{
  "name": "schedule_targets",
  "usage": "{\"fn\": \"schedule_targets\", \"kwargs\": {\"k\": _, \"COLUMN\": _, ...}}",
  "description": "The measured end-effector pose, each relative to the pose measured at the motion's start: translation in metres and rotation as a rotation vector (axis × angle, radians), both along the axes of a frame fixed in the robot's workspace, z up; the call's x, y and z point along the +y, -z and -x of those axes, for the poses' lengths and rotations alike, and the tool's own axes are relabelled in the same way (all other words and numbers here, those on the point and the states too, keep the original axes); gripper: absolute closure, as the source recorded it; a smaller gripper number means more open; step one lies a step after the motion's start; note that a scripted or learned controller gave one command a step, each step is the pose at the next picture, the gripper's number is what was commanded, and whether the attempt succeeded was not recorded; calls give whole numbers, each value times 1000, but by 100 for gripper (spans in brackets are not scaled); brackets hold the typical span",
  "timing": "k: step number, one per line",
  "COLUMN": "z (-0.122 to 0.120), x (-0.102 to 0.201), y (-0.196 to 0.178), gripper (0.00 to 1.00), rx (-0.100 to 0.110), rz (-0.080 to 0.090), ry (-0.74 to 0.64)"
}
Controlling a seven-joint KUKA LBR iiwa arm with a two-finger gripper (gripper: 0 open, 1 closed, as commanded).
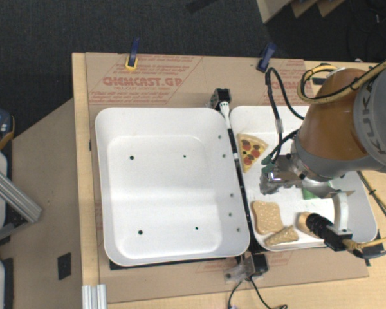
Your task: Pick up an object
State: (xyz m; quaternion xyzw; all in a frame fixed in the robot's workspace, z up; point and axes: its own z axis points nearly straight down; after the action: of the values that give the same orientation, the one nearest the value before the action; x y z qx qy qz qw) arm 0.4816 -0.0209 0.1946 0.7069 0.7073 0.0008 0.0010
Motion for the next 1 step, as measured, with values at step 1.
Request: {"fn": "schedule_targets", "kwargs": {"k": 1, "z": 2, "x": 55, "y": -45, "gripper": 100, "rx": -2, "rz": -2, "ry": -5}}
